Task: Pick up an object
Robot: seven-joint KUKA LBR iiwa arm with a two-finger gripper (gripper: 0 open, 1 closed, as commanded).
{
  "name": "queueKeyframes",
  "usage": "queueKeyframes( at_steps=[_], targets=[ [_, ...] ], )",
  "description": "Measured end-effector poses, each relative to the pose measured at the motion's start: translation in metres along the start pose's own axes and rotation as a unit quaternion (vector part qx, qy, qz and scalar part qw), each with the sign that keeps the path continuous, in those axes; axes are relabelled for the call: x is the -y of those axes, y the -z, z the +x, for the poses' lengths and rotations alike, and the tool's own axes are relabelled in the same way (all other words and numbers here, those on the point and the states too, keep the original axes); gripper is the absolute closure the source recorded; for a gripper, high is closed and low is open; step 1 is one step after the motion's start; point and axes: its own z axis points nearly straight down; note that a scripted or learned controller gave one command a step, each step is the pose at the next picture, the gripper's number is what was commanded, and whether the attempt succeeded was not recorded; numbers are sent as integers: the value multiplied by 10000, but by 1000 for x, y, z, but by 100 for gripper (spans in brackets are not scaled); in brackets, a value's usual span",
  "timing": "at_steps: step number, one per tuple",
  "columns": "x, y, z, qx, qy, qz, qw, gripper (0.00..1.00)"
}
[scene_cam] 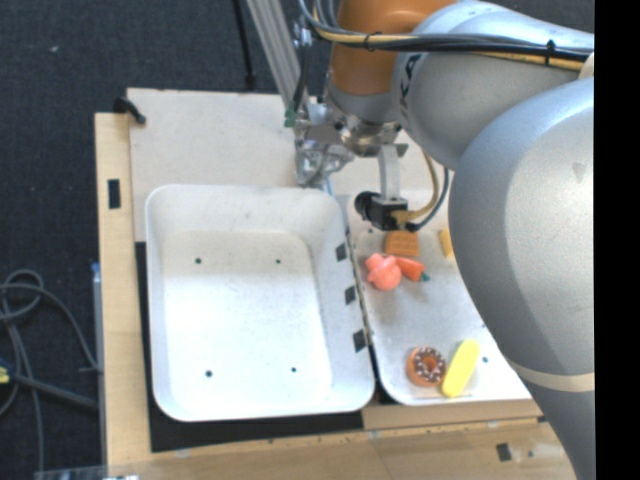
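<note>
My gripper (318,171) hangs below the orange wrist band, over the far rim where the two bins meet. Nothing is visible in it. In the right bin (415,318) a pink toy (381,271) lies against a small orange carrot-like piece (411,267), with a brown-orange block (402,242) just behind them. These sit a little right of and nearer than the gripper. Near the bin's front edge lie a chocolate donut (426,366) and a yellow piece (461,368) side by side. The arm's grey body hides the right part of this bin.
The left bin (152,218) shows only its white speckled floor. A black fitting with a yellow cable (383,209) hangs from the arm over the right bin's far end. An aluminium strut (272,28) rises behind the bins.
</note>
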Motion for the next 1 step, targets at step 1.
queueKeyframes(
  at_steps=[1],
  targets=[
    [1,1,-3,11,3,12,10000,0]
  ],
)
